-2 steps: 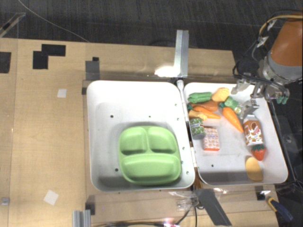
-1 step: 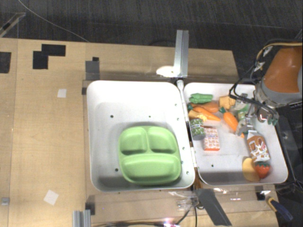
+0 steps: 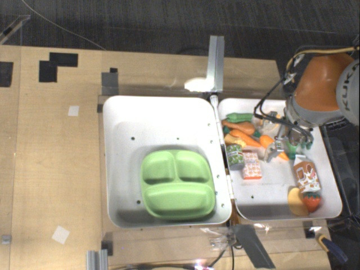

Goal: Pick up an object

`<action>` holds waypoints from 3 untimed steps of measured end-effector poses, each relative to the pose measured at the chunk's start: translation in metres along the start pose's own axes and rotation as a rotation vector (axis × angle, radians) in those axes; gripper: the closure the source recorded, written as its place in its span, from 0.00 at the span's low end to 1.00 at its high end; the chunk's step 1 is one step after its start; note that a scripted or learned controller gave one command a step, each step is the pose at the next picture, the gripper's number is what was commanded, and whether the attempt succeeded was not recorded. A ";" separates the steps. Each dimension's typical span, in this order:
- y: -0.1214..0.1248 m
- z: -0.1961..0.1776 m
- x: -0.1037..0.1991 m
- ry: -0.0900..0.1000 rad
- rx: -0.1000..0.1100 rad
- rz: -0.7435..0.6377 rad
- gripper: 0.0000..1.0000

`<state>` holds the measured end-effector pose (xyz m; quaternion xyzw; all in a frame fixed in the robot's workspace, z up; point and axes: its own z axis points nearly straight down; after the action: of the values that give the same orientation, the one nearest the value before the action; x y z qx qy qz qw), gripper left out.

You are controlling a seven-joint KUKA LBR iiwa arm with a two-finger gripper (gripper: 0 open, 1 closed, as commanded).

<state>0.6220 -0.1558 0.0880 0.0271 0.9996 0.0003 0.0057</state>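
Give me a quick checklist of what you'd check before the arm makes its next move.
1. Gripper inside the right bin: ok.
2. Gripper over something graspable, the carrot beside it: ok.
3. Anything caught in the gripper: cannot tell.
4. Nearby clutter, small packet and green vegetable, clear of the gripper: ok.
5. Green divided tray sits apart in the left bin: ok.

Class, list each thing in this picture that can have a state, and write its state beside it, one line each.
green divided plate: right side up, compartments bare, in the left bin
right bin: holds a heap of toy food
bottle: lying on its side
small box: lying flat
gripper: lowered over the heap
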 end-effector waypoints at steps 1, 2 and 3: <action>-0.055 -0.001 0.042 -0.001 0.005 -0.035 0.00; -0.048 -0.003 0.091 -0.003 0.003 -0.023 0.00; -0.013 -0.004 0.119 -0.010 0.006 -0.154 0.00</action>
<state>0.5021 -0.1624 0.0909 -0.0500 0.9987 -0.0034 0.0105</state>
